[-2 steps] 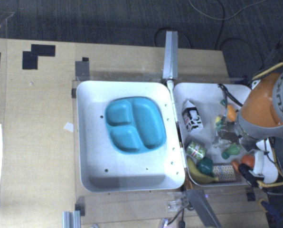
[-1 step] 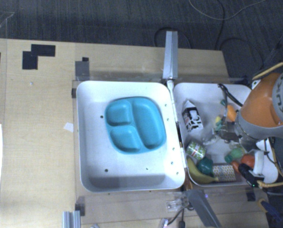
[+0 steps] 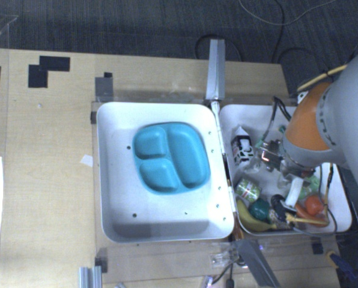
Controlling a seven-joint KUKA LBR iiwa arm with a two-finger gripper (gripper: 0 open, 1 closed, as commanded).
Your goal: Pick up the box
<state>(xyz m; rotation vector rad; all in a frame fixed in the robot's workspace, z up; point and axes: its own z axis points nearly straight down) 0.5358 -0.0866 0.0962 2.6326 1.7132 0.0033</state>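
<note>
The box (image 3: 242, 147), a small white carton with black and red print, lies at the upper left of the right bin (image 3: 227, 122), close to the divider. My gripper (image 3: 280, 168) hangs low over the middle of that bin, just right of the box and apart from it. The grey arm with its orange band (image 3: 305, 131) covers the bin's right side and hides what lies beneath it.
A blue divided plate (image 3: 170, 156) lies in the left bin (image 3: 116, 161). In the right bin's front part lie a green can (image 3: 248, 189), a teal ball (image 3: 260, 209), a banana (image 3: 251, 222), a red ball (image 3: 314, 204) and a white item (image 3: 294, 191).
</note>
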